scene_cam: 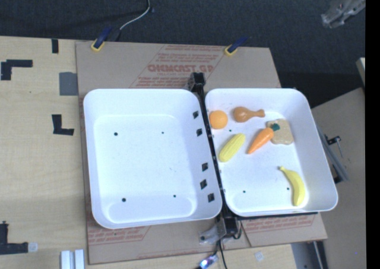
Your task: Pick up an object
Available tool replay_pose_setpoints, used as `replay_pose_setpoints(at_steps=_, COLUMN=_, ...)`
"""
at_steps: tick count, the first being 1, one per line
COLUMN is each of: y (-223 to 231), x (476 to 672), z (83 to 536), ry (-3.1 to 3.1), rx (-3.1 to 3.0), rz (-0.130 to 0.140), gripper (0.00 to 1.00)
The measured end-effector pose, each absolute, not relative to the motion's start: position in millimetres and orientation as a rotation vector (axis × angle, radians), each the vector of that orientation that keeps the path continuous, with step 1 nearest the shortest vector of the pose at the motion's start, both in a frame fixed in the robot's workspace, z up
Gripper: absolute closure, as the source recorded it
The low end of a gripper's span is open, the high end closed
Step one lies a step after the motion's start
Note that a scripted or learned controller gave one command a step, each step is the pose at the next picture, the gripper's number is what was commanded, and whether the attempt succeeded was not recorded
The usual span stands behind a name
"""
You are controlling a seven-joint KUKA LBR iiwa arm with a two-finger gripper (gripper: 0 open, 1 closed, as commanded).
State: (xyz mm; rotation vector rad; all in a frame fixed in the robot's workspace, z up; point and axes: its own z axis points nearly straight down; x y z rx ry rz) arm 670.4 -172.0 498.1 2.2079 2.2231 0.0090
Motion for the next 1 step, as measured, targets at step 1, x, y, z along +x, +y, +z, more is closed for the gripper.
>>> replay_pose_setpoints(at_steps=1, y=-51.7, x=669.3, z=537.3, ry=2.235, rx=2.206, rz=0.008, gripper=1.00)
